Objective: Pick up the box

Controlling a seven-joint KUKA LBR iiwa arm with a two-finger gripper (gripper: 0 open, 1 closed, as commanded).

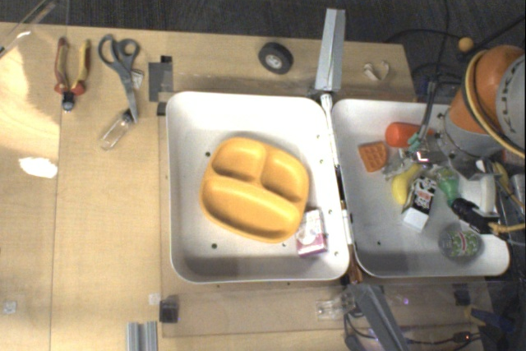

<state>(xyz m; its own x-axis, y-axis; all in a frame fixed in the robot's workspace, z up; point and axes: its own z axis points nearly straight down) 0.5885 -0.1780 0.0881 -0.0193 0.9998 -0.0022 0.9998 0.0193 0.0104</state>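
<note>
Judging by its look, the small pink-and-white box [311,233] is a light cardboard carton, stiff enough but easy to crush or tip. It lies in the left bin [185,177], in the corner nearest the right bin [362,247], touching the yellow divided tray [255,185]. Take it across its two free sides, gently. Your gripper [423,150] hovers over the right bin's clutter, well apart from the box, and you cannot tell whether it is open or closed.

Big yellow tray [256,187] fills the left bin [185,177], small box [311,233] (pinkish) touching its corner; arm's hand [423,177] over the right bin's [362,251] clutter.
</note>
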